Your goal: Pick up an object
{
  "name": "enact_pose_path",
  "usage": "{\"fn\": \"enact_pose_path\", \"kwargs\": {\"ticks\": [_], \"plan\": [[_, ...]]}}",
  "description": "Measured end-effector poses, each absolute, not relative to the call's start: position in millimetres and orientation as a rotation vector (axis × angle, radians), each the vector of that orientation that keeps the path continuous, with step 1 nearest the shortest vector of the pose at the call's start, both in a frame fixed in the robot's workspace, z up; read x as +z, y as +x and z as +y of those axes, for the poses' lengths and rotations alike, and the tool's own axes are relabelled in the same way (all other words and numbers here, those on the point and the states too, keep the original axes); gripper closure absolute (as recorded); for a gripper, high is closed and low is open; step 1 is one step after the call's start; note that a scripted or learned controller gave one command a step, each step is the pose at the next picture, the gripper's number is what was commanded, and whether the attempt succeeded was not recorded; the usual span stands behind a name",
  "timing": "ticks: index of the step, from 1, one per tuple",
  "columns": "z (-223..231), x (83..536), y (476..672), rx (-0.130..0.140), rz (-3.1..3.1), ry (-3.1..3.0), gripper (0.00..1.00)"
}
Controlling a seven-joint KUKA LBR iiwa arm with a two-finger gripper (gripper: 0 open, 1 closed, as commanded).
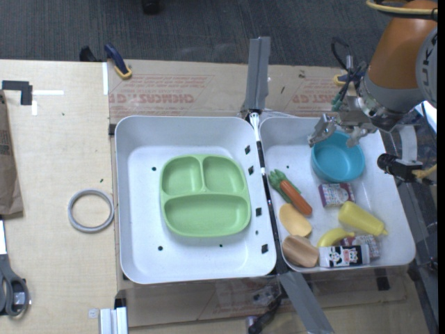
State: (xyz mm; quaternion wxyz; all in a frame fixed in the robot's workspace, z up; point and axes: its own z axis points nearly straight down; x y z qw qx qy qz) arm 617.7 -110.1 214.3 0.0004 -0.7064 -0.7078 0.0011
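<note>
Tabletop [55, 152]: pale wood at left, brown cardboard sheet under and behind the bins.

2 shallow white bins side by side. Left bin [132, 186] holding 1 green divided plate [205, 195], 3 compartments, flat on the floor of the bin, roughly centred.

Right bin [396, 256] holding the small items.

Arm [403, 47] in from upper right, grey with orange band, wrist over far right corner of the right bin.

Blue bowl [338, 162]: upright, far half of right bin, directly beneath the gripper.

Gripper [338, 132]: above far rim of the blue bowl. Fingers spread moderately wide, 1 toward the left side of the rim [321, 132], 1 toward the right. Nothing seen between them. Contact with rim: cannot tell.

Yellow bottle-shaped toy [360, 219]: lying on its side, right of centre, near half of right bin.

Carrot [293, 193]: orange with green top, lying diagonally beside the left wall of right bin.

Tan rounded piece [300, 251] in near left corner; paler yellow-orange oval piece [295, 221] just behind it.

Small carton with black-and-white print [342, 257] against near wall, banana-like yellow piece [332, 237] touching its top edge.

Small reddish packet [335, 195] just in front of the bowl.

Grey ring [90, 209] on the tabletop, left of left bin, well apart from it.

Blue-and-yellow clamp [118, 61] at far edge of the cardboard.
</note>
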Motion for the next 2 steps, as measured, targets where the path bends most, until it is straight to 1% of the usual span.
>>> {"fn": "enact_pose_path", "kwargs": {"ticks": [1,2], "plan": [[-156.4,119.2,585.3,0.003,-2.262,-2.177,0.00],[-169.9,93.9,591.6,-0.003,-2.318,-2.125,0.00]]}}
